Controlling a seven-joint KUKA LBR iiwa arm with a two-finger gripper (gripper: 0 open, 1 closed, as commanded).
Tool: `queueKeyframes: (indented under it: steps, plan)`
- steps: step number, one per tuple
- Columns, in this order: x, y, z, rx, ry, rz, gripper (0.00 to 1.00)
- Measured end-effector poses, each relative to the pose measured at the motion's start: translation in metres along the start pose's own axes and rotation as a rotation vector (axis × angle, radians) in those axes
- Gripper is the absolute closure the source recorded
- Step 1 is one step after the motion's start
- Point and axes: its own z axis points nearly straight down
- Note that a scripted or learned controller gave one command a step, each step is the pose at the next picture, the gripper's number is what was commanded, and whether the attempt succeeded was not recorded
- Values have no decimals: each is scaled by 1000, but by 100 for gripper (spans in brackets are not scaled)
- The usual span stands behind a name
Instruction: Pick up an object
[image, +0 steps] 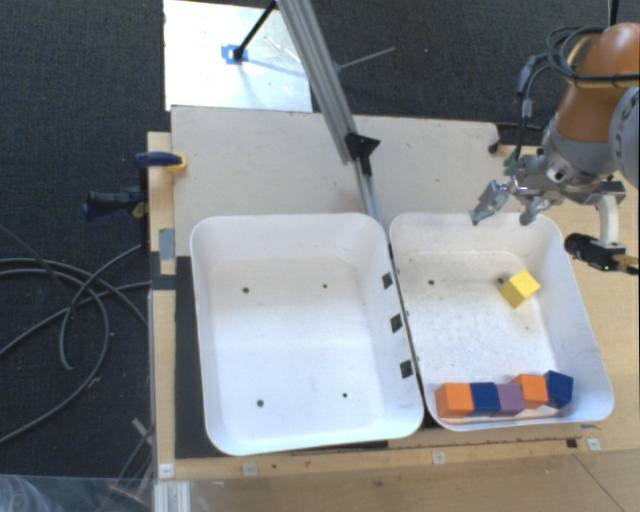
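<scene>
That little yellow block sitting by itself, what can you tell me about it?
The yellow block is a small cube, plain and matte, perhaps foam or painted wood. It rests on the speckled floor of the right-hand white bin, turned at an angle to the bin's walls. Nothing touches it: the row of orange, blue and purple blocks lies apart along the near wall, and the arm's tool hangs above the bin's far rim, clear of it.

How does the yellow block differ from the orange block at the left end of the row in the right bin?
The small yellow cube lies alone near the middle of the right white bin, turned at an angle to its walls. The orange cube sits by the bin's near wall, touching a blue cube in a row. The yellow cube lies closer to the tool than the orange one. Both look similar in size and rest on the bin floor.
</scene>
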Motion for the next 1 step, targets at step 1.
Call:
queueKeyframes:
  steps: [1]
  plan:
    - [14,2,-72,-9,0,-2,0]
